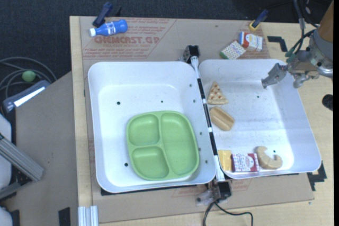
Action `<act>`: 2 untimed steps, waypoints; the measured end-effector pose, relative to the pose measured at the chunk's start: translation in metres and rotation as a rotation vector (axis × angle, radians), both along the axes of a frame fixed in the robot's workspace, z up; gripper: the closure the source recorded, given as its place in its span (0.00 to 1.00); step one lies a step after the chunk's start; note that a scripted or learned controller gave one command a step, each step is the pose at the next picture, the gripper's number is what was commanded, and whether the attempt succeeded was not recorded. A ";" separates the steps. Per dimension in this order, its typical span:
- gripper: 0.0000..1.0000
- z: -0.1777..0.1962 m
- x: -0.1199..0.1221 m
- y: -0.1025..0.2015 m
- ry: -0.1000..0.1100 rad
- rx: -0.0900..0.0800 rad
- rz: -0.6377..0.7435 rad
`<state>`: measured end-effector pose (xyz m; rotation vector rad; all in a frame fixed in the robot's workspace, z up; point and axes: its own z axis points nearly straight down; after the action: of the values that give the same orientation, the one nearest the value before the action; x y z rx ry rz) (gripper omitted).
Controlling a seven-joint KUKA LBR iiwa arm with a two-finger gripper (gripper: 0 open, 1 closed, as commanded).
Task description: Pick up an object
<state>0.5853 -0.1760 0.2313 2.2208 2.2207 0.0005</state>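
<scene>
Objects for picking lie in the right-hand shallow white bin (296,129): a triangular pizza-slice toy (216,94) at about ten o'clock of that bin, a tan hot-dog-shaped bun (222,118) just below it, and along the six o'clock rim a small yellow block (225,160), a red-and-white printed carton (244,162) and a beige curved pastry-like piece (268,157), close together in a row.

At the bin's two o'clock corner hangs the grey two-finger end effector (288,74), its fingers spread apart and released, with nothing between them. It hovers over bare bin floor, well apart from the toys.

In the left white bin (106,92) rests a light green three-compartment plastic plate (161,144). Beyond the bins, on the brown cardboard-covered tabletop (153,39), a blue-and-white bottle (108,28) lies on its side at eleven o'clock, and two small printed boxes (241,46) sit just above the right bin at one o'clock. Nothing stands between the end effector and the toys.
</scene>
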 end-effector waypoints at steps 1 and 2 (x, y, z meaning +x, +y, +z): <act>0.00 -0.068 0.000 0.065 0.003 0.002 0.002; 0.00 -0.147 -0.016 0.081 0.002 0.000 0.000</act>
<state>0.5693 -0.0949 0.0840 2.2221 2.2220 -0.0013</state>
